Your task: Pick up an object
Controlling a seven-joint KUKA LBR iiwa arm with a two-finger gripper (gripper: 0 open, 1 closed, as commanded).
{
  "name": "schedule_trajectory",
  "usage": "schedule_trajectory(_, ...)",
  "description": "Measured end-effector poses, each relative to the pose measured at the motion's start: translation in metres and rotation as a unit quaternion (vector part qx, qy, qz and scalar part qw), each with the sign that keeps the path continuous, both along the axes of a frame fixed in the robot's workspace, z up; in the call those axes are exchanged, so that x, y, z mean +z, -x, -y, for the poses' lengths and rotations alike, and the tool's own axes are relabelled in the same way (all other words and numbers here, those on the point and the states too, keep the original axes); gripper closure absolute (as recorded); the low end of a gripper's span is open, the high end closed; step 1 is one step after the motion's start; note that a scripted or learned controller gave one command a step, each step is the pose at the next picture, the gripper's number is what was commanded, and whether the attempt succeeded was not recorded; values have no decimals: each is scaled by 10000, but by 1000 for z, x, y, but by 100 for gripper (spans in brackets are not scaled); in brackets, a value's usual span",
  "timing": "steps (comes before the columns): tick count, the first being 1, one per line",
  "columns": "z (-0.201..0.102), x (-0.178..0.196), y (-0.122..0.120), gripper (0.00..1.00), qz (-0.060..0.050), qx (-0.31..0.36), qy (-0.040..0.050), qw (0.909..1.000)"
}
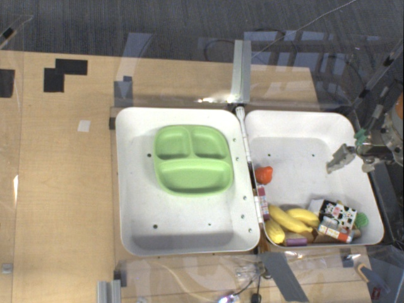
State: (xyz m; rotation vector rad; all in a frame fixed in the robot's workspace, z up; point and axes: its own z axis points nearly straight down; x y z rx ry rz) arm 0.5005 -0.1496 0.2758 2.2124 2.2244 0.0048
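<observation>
My gripper [353,162] hangs over the right side of the right bin [297,131], its fingers spread open with nothing between them. One grey finger [338,158] points down and to the left. Loose objects lie along the bin's near edge, below and left of the gripper. They include two yellow bananas [287,223], a black and white patterned box [336,213], a small green piece [361,219] and a purple item [294,240]. A small orange-red object [264,175] rests by the bin's left wall.
The left bin [136,219] holds a green divided plate [191,158]. A metal divider [247,169] separates the two bins. Wooden bench [57,188] stretches to the left. The arm's grey links [385,100] rise at the right edge.
</observation>
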Motion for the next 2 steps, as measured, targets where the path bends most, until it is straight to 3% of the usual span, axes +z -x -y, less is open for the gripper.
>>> schedule_trajectory(1, -71, -92, -43, 0, -16, -892, -11, 9960)
schedule_trajectory(2, -51, -180, -58, 0, 3, -669, -10, 9978)
